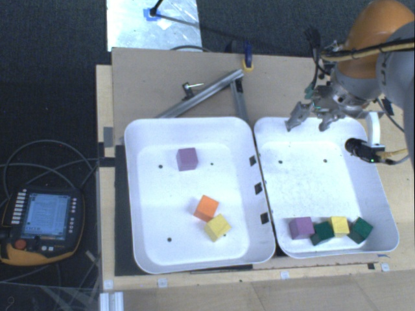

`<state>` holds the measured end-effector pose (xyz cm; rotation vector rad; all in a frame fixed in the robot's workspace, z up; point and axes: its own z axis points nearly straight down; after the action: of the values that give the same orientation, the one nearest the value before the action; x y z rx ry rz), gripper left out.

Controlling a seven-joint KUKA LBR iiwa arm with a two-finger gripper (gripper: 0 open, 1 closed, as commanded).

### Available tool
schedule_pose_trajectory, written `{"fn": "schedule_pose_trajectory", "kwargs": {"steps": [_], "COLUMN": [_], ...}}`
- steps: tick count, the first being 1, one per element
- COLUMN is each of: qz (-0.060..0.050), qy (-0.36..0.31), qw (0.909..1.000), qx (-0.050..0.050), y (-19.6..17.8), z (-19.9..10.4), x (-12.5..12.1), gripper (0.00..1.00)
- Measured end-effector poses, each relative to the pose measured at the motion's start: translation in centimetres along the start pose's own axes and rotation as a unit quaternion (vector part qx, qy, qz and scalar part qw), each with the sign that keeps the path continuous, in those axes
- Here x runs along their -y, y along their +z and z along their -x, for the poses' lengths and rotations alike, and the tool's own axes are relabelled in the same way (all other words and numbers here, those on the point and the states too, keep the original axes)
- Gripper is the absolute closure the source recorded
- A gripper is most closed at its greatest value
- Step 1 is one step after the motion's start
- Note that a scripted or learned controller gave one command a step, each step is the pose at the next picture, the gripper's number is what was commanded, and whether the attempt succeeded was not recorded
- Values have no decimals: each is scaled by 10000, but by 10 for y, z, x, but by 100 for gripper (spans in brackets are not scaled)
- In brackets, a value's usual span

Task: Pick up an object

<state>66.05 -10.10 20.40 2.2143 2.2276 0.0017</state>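
My gripper [309,122] hangs over the far edge of the right bin [324,173], fingers spread apart with nothing between them. In the left bin [146,173] lie a purple cube [187,159], an orange cube [206,207] and a yellow cube [217,227] touching it. Along the near wall of the right bin sit a purple cube [301,227], a dark green block [321,232], a yellow cube [339,225] and another green block [360,229]. All blocks are far from the gripper.
A metal bar [201,92] lies on the board behind the left bin. A teach pendant [40,222] with cables sits off the bench at left. A black cable fitting [360,149] overhangs the right bin's right side.
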Motion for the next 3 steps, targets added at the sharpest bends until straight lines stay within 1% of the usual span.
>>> {"fn": "schedule_pose_trajectory", "kwargs": {"steps": [1, 2, 3], "qz": [0, -16, -27], "qy": [1, 1, 2], "qw": [10000, 10000, 10000], "qx": [4, 4, 1], "y": [0, 42, 104], "z": [0, -2, -4], "x": [0, -4, -3], "gripper": [0, 0, 0]}}
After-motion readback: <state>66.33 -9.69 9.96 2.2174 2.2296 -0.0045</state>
